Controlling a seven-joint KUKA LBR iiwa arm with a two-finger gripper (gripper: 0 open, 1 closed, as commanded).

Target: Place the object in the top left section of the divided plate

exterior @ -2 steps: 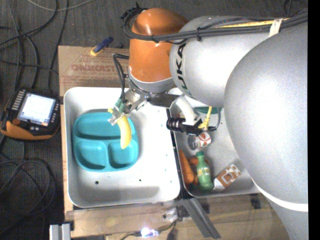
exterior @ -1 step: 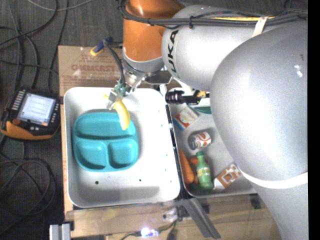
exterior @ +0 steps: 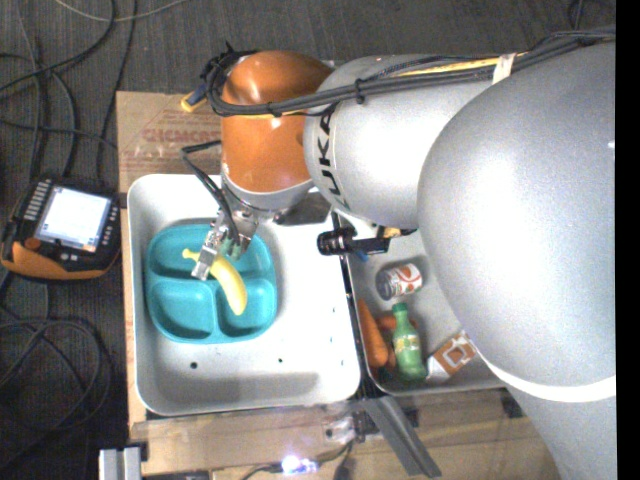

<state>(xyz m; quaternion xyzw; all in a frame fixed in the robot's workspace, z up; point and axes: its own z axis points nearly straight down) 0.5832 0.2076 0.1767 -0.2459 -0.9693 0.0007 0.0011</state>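
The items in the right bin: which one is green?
The bottle is green. It lies between the orange carrot and the orange-and-white carton, below the red-and-white can.

Grey arm reaches leftward; orange-banded wrist points down.

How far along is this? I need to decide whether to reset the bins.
Nearly there. The banana is already over the plate, lying across its middle divider. The tool is at the banana's upper end, grip unclear. Left: getting the banana fully into the top left section and the tool withdrawn.
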